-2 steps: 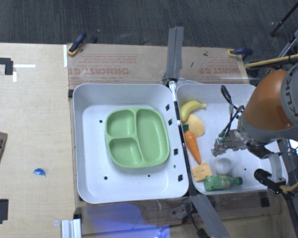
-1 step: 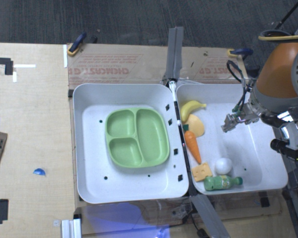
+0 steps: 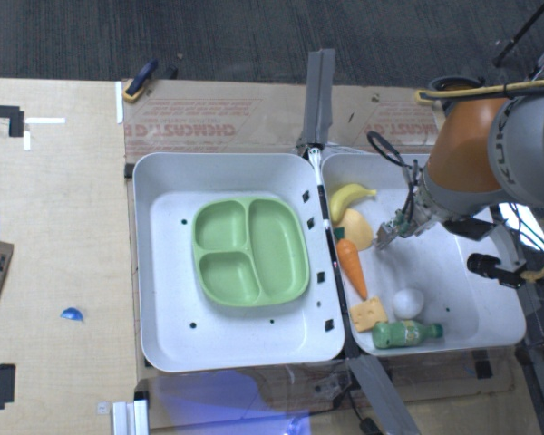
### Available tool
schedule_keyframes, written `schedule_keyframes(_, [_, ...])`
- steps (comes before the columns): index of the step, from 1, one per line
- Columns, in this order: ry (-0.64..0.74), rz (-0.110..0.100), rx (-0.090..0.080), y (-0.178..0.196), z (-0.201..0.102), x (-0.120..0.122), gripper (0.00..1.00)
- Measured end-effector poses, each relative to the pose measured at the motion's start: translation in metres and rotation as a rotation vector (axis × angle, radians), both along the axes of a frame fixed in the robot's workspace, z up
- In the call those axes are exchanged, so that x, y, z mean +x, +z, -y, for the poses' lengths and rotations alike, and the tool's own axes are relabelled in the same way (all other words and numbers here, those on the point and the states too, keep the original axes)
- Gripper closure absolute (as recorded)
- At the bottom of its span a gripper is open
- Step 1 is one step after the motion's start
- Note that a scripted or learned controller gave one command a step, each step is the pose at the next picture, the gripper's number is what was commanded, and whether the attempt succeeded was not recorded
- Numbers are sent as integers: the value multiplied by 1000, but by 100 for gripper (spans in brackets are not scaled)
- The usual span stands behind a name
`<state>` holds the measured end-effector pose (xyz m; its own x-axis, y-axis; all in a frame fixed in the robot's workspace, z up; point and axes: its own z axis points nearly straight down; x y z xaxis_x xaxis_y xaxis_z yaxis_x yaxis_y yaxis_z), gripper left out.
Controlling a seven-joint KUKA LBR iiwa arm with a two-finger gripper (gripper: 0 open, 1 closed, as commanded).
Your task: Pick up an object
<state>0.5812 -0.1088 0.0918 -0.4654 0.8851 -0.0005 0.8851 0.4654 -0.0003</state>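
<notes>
green bottle [image 3: 407, 333] seemingly touches right bin's [image 3: 490, 329] front wall.

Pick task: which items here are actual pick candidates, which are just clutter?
Job:
banana
yellow fruit
carrot
cheese wedge
white ball
green bottle
gripper

Clutter:
green divided tray, in left bin
blue bit
blue-yellow tool

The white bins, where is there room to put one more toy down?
The left bin has only thin bare strips around the green divided plate. In the right bin, the floor is bare to the right of the white ball. Its left side is crowded: banana, carrot, cheese piece, green bottle, with the gripper close by.
</notes>
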Motion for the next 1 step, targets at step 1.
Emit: schedule_keyframes(1, [0,0,0,0,0,0,0])
